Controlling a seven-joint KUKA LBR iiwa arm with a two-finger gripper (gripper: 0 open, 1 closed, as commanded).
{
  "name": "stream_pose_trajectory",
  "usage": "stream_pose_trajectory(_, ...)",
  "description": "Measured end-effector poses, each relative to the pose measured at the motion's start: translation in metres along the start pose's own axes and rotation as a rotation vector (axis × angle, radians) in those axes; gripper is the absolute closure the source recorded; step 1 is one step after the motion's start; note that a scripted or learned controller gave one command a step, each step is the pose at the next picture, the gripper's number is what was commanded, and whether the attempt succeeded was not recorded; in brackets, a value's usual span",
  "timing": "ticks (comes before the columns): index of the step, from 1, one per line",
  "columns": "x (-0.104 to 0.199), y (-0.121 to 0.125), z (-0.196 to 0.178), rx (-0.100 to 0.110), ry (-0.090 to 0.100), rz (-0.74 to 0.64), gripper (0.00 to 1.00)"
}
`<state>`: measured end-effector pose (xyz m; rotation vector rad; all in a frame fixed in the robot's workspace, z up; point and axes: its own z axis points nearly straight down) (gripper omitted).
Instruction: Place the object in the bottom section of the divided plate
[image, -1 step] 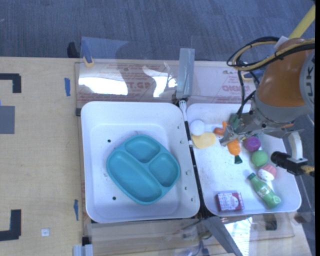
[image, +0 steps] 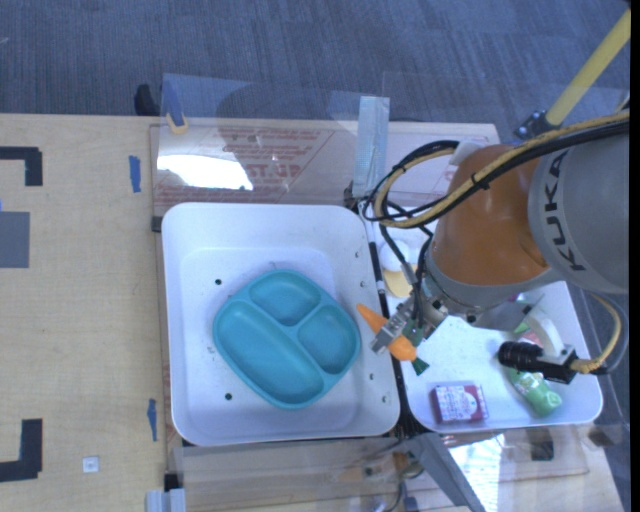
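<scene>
Plainly legible on the grey arm, at the right edge of the frame, are the letters "KU", running up its casing; the rest of the word is cut off. An orange band sits on the arm beside that lettering. One small red packet in the lower right carries white print, too small to read.

Two white bins stand side by side on the counter. The left bin holds one teal divided plate, which has three sections: one large one toward the lower left and two smaller ones toward the upper right. All three sections look bare. The right bin holds the red packet, one green object near its right rim, and one pale yellow item partly hidden under the arm.

The gripper hangs over the seam between the two bins, just right of the plate. One orange carrot-like object lies at its tip, one end poking toward the plate and the other toward the lower right. Whether the gripper is closed on it or merely beside it cannot be told. A small green bit shows just below it. The orange object is off the plate, near its right rim.
</scene>
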<state>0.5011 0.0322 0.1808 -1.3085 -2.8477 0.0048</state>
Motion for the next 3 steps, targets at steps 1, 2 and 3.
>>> stream_pose_trajectory(1,0.067,0.031,-0.04,-0.006,-0.007,-0.259,1.0)
stream_pose_trajectory(2,0.134,0.086,-0.003,-0.001,-0.003,-0.088,1.0)
stream_pose_trajectory(3,0.133,0.086,-0.004,-0.002,-0.004,-0.086,0.0)
